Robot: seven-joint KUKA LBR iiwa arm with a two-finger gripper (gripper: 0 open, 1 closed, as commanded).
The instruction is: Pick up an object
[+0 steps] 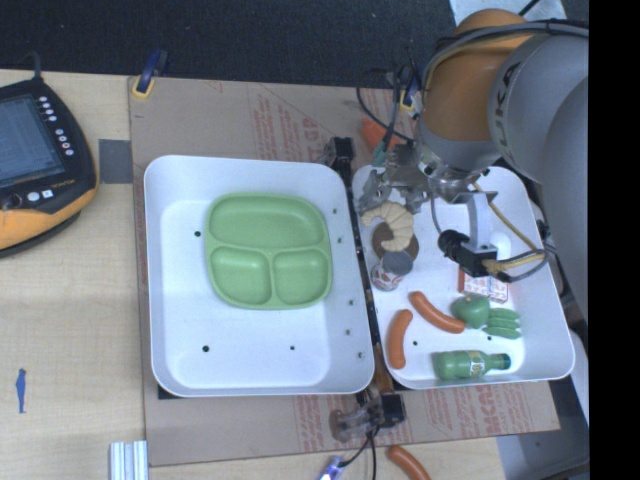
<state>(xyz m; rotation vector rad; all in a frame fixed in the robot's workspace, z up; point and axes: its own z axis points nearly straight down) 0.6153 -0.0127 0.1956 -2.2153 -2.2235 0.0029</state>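
Two white bins, green divided plate [268,249] in left bin [170,268], gripper [392,193] low in right bin [545,343] over a donut [397,230], grip state impossible to tell.

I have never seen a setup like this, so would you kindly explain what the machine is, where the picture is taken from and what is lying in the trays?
The picture comes from one fixed camera above the bench, looking down at a slant. The big grey and orange shape at the upper right is a robot arm. Its gripper, a two-fingered hand, hangs low over the right bin; I cannot tell whether it holds anything.

Two shallow white bins sit side by side. The left bin holds a green divided plate. The right bin holds small toys: two sausages, a green bottle, a green leafy piece, a small grey cup and a tan ring-shaped item just under the gripper.

At the far left lies the arm's handheld control pad.
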